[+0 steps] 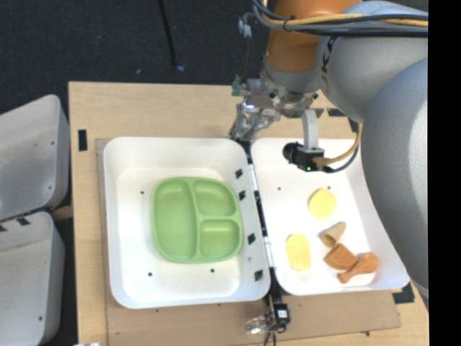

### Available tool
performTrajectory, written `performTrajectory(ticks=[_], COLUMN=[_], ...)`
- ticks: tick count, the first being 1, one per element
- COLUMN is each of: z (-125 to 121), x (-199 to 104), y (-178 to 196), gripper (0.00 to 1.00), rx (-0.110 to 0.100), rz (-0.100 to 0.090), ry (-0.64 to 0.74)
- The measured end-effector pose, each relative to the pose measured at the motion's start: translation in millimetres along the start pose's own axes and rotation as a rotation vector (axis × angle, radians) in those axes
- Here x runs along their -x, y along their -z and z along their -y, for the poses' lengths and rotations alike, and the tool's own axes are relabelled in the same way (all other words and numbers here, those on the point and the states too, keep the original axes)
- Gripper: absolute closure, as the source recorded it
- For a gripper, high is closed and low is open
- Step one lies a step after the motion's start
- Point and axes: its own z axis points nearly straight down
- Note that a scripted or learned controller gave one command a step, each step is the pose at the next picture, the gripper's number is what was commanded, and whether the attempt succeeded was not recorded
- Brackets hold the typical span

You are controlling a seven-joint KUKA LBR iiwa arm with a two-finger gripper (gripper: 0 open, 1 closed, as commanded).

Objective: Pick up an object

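Lying nearest, orange-brown food pieces (349, 260) are clustering beside the yellow oval piece (298, 252), so descending centred over one is wisest; end effector (248, 125) state: cannot tell.

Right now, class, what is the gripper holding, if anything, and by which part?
Nothing can be seen held. The gripper hangs over the bins' far edge, away from the yellow pieces and the green tray.

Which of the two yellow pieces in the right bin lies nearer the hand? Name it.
The rounder yellow piece, farther up the right bin, lies nearer the hand. The oblong yellow piece sits lower, beside the orange-brown pieces.
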Motion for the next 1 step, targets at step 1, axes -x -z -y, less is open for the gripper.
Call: performTrajectory(ticks=[1], z=[-6.7], x=[-42.4], y=[-18.6], gripper=[1.0], rx=[-0.001], rz=[0.0], ry=[0.0])
